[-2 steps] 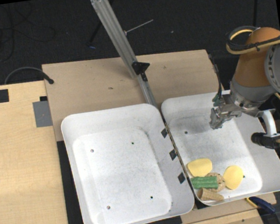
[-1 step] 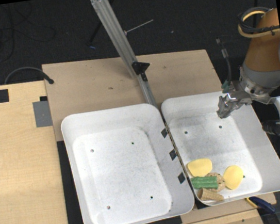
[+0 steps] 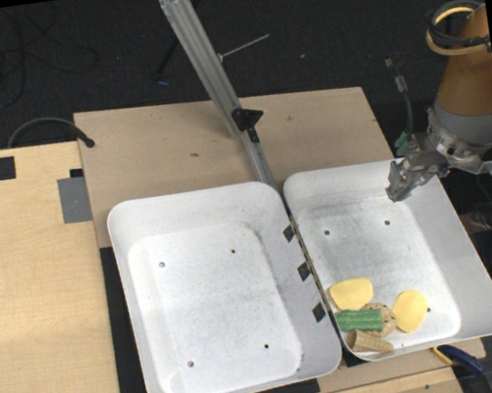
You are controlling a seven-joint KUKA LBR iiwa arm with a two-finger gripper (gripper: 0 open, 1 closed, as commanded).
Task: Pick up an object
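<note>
Objects: two yellow pieces [image 3: 351, 293] [image 3: 411, 310], green piece [image 3: 360, 319], tan piece [image 3: 372, 341], clustered at lower edge of right bin [image 3: 435, 236], likely slid there | gripper [image 3: 402, 179]: poised at bin's upper right, nothing held; claw state cannot be told | left bin [image 3: 205, 289]: listed alongside

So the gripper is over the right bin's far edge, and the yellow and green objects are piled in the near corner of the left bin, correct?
Not quite. The gripper is over the right bin's far edge, but the yellow objects and the green object lie in the near corner of that same right bin, not the left bin. The camera view shows this.
</note>
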